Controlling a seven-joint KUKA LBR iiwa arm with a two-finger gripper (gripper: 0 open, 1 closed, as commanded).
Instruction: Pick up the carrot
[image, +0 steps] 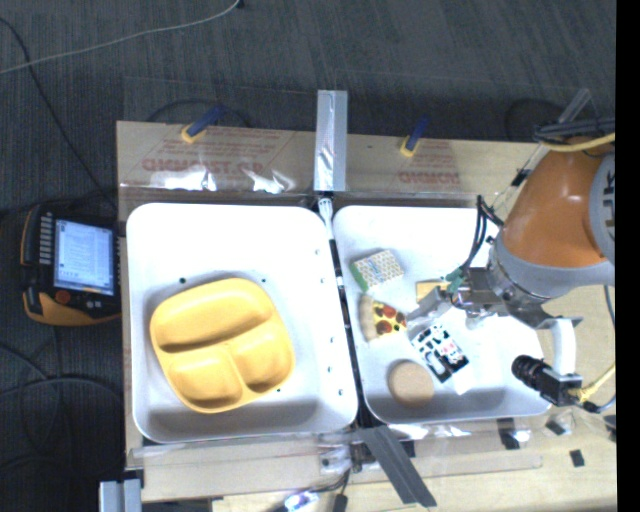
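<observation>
In the right bin (470, 225), a thin orange piece (403, 319) that may be the carrot lies beside a pale slice with red spots (383, 318); it is too small to be sure. My gripper (452, 293) hangs low over the middle of this bin, a little to the right of and above the orange piece. It sits next to a tan block (430, 290). The grey wrist and orange band (555, 215) reach in from the right and cover the bin's right side.
The right bin also holds a green-and-white patterned packet (378, 268), a black-and-white item (440, 351) and a round tan disc (410, 382). A yellow divided tray (222, 343) lies in the left bin (180, 225). A ridge (340, 320) separates the bins.
</observation>
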